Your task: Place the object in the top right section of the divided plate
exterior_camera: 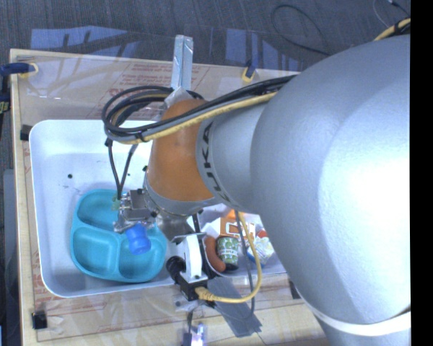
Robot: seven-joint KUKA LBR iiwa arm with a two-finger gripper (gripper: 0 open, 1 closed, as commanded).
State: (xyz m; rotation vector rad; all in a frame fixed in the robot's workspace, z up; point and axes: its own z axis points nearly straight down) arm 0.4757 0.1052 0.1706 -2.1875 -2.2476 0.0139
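A robot arm of smooth grey casing with a soft sheen, its orange band glossier, leans over a white bin of smooth, slightly shiny plastic. Inside sits a turquoise divided plate, glossy plastic, and a small blue object that also looks like plastic. The bench shows pale wood under a clear, reflective sheet. Black cables look rubbery and matt.

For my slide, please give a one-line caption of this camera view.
Grey arm's gripper over the blue plastic divided plate in the left white bin, a small blue object just below it.
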